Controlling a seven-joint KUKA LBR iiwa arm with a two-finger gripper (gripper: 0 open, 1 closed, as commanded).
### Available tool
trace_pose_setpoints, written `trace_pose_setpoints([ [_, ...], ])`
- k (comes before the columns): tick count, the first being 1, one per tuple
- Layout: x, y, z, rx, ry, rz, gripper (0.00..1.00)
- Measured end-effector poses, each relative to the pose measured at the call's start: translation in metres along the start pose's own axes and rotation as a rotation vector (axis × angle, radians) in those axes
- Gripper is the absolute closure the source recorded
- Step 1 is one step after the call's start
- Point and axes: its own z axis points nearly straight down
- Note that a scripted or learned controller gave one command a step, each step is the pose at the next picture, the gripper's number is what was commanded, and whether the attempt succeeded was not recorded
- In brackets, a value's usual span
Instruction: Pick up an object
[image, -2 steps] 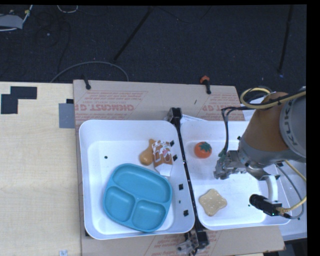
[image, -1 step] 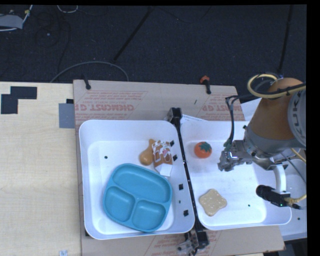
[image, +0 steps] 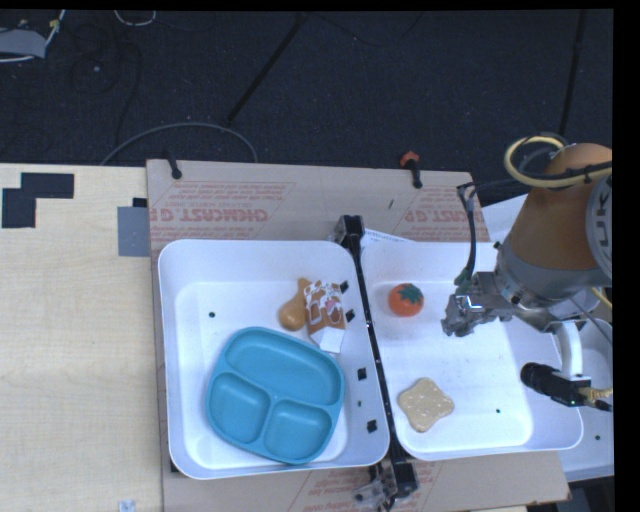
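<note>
A small orange-red tomato (green-topped) sits upright in the right bin's far-left part.

The pale wooden surface bears a brown cardboard sheet with red lettering. On the cardboard sit two shallow white bins, touching along a black divider: the left bin at nine o'clock of it, the right bin at three o'clock.
</note>
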Motion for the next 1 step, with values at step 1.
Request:
trace_pose_setpoints([
  [1, 0.0548, 0.0079, -0.0122, 0.001, 0.002, -0.005, 1.0],
])
